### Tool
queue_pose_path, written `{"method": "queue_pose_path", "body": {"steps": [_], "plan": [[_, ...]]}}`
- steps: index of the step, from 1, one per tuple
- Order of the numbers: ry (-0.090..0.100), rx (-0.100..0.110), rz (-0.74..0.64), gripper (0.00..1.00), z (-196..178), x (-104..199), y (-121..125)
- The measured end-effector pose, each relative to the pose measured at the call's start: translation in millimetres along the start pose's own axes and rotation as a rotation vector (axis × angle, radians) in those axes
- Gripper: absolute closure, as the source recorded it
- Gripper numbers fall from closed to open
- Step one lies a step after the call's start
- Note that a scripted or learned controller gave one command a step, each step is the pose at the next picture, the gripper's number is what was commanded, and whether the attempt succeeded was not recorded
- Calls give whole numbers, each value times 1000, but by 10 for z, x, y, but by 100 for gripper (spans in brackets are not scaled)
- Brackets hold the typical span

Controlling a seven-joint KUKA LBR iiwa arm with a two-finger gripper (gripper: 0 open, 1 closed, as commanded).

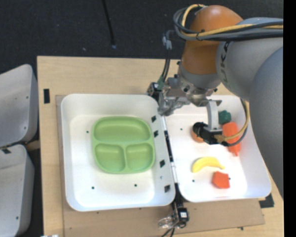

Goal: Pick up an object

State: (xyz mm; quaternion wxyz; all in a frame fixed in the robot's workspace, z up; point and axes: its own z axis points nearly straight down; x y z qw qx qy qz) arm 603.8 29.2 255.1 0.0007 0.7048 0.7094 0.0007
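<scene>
The right bin [251, 177] is lying on the tabletop. The tool [180, 101] is hanging over its far left corner; I cannot tell if it is spread. The banana [206, 164] is lying in its near half, long axis left to right, tips toward the near edge. It is probably light, stiff and smooth; gripping across the middle seems best.

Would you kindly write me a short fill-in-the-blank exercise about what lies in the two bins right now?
1. The green plastic plate is divided into ____ compartments.
2. That plate lies in the shallow white bin on the view's ____ side.
3. The curved plastic banana in the other white bin is coloured ____.
Missing words: three; left; yellow.
</scene>
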Motion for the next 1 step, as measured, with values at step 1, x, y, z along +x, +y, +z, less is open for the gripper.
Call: {"method": "queue_pose_path", "body": {"steps": [1], "plan": [[0, -1, 0, 100, -4, 491, 297]]}}
